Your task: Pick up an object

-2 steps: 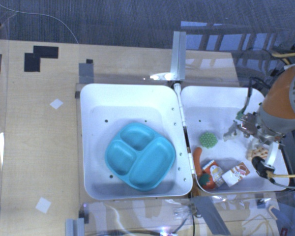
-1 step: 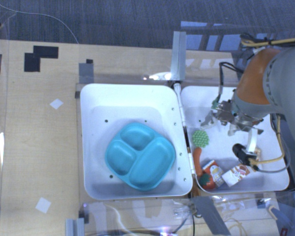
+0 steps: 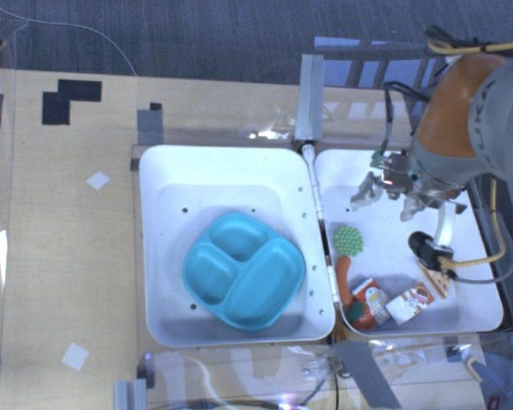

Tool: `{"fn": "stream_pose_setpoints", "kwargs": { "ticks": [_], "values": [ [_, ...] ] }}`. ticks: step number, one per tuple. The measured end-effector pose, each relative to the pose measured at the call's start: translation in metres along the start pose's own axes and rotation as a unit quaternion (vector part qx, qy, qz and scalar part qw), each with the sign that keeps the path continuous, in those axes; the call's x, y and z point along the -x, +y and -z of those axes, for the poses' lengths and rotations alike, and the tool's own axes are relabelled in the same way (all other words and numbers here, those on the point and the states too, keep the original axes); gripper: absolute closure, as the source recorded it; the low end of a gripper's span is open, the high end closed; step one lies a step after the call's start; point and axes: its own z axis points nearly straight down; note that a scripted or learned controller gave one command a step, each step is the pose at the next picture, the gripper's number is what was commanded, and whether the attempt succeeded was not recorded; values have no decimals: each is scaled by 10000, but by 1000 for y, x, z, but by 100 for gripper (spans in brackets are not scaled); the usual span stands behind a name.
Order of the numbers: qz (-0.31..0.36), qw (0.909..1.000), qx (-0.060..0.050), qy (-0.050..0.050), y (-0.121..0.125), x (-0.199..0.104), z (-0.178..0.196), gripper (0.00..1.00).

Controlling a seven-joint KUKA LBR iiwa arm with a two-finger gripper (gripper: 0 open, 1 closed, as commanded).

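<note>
Presently nothing is gripped. A plate (image 3: 244, 270) lies in the left bin (image 3: 167, 186). In the right bin (image 3: 483, 310) a ball (image 3: 350, 240) sits by the divider. The gripper (image 3: 386, 202) hangs up-right of it, jaws apart. It should be centred over the ball before closing.

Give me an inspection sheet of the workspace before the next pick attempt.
Surface: left bin and right bin, both white, side by side on a pale wooden bench.
Job's things: green spiky ball, orange carrot-shaped toy and small printed cartons in the right bin; blue divided plate in the left bin.
Clutter: nothing seen.
Grippers: pincer over the right bin, open, nothing between its fingers.
Cables: thin wire on the carpet; black cables by the arm.
Surroundings: grey carpet beyond the bench; black marks on the bench.
</note>
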Motion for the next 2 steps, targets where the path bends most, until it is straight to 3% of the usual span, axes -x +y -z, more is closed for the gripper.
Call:
{"fn": "stream_pose_setpoints", "kwargs": {
  "ticks": [1, 2],
  "values": [
    [357, 9994, -4, -1, -1, -34, -1, 0],
    [257, 9997, -14, -4, -41, 26, -34, 0]
  ]
}}
